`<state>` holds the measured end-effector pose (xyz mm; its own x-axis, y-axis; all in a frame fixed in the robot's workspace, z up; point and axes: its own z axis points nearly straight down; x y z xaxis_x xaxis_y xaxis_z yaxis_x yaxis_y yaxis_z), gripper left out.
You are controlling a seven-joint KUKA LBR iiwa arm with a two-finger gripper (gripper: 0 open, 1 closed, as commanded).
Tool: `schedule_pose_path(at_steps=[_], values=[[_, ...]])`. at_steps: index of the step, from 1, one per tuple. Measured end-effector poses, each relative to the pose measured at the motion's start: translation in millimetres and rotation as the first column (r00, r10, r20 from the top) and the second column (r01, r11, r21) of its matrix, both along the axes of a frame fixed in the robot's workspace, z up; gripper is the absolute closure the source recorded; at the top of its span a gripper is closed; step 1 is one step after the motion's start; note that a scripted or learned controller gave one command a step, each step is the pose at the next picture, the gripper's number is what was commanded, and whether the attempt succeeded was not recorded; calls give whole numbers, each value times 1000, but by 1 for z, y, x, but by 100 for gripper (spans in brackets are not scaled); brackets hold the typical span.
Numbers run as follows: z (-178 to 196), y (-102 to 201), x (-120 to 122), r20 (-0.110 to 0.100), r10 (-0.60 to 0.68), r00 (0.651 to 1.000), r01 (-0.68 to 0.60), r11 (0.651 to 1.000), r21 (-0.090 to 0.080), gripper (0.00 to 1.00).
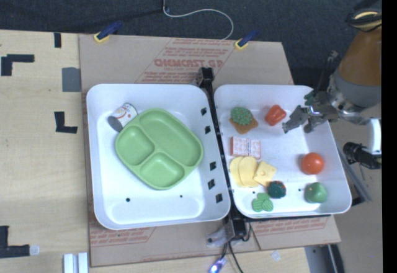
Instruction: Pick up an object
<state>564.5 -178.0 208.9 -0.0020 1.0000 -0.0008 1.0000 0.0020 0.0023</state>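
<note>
My gripper (299, 125) hangs over the upper right part of the right bin (291, 89), open, with nothing between its fingers. It sits just right of a small red pepper (275, 115) and above a red tomato (312, 163). A green-topped brown piece (242, 118) lies at the bin's upper left. Below that are a pink wafer (245, 146) and yellow cheese slices (249, 172). Along the bin's front lie a leafy green piece (262, 203), a dark green and red piece (276, 189) and a green pepper (316, 192).
The left bin (99, 160) holds a green divided plate (159, 147) and a small white and grey object (122, 116) at the plate's upper left. A black hinge strip (214, 141) separates the bins. Both bins rest on cardboard (180, 61).
</note>
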Motion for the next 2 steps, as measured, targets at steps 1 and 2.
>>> schedule_pose_path(at_steps=[1, 2], values=[[16, 1, 0, -3, 0, 1000, 0, 1000, 1, 100], [7, 44, 16, -4, 3, 1000, -3, 1000, 1, 100]])
